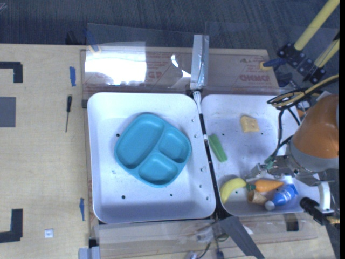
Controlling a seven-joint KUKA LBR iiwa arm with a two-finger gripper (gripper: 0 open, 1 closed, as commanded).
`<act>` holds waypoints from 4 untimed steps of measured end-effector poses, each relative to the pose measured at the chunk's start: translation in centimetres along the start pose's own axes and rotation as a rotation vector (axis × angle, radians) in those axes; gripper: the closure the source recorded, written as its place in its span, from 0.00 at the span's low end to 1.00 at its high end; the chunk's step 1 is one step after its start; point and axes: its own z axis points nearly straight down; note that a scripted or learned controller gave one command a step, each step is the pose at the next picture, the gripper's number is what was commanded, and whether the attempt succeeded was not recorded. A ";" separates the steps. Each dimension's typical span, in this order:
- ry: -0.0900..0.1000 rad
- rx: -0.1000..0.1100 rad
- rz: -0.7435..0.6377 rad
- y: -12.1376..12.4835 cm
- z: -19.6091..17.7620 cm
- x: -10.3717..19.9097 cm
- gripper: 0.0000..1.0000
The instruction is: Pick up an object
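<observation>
Two white bins (102, 144) are seen on a pale wooden bench (38, 161). A turquoise-blue divided plate (152, 149) is shown in one. In the other, a yellow banana (233, 188), an orange carrot (268, 185), a green bar (218, 148), a tan-yellow chunk (249, 123) and a blue bottle with a white label (283, 196) are found. An orange band (322, 131) is carried by the grey arm (318, 161).

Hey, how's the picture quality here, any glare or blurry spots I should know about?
In the camera view, strong glare washes out the clear panel behind the left bin; the blue divided plate reads evenly lit with a soft shadow under its edge; the arm at the right is slightly blurred, and the small items near the gripper look soft, so fine detail there is hard to tell.
</observation>
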 end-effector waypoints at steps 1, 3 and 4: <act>0.000 -0.001 0.022 8.1 0.1 1.0 0.00; 0.000 0.004 -0.127 11.2 -5.3 0.9 0.00; -0.004 -0.004 -0.293 15.8 0.0 0.1 0.00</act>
